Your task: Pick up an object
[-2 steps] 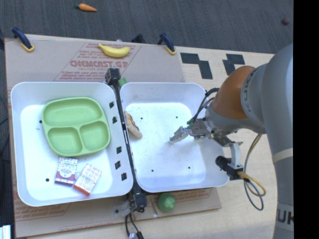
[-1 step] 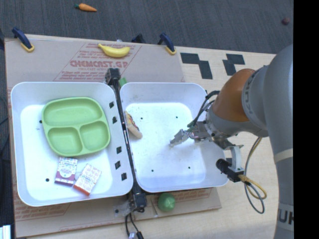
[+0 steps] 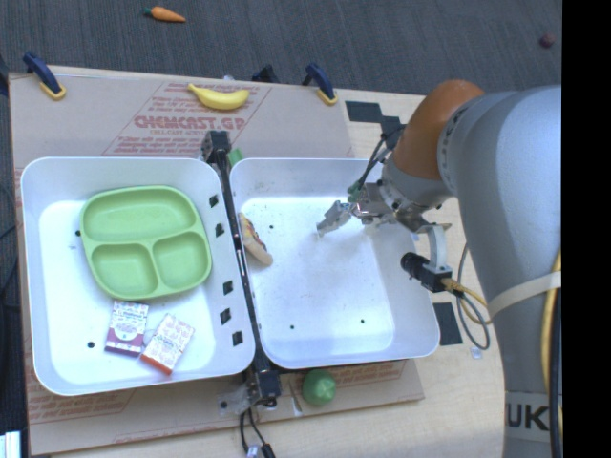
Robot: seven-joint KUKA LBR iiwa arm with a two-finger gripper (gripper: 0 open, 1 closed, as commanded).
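Observation:
In the right bin (image 3: 382, 337), a small tan and red toy shaped like a hot dog (image 3: 254, 239) lies against the left wall by the divider. My gripper (image 3: 333, 218) hangs over the upper middle of this bin, to the right of the toy and apart from it. I see nothing held in it. The left bin (image 3: 38, 284) holds a green divided plate (image 3: 145, 240) and two small cartons (image 3: 127, 327) (image 3: 169, 343) in front of the plate.
A toy banana (image 3: 220, 94) lies on the cardboard behind the bins. A green ball (image 3: 319, 386) sits outside the right bin's front edge. Blue clamps (image 3: 45, 74) (image 3: 321, 81) grip the board's back edge. An orange carrot (image 3: 167, 13) lies on the floor.

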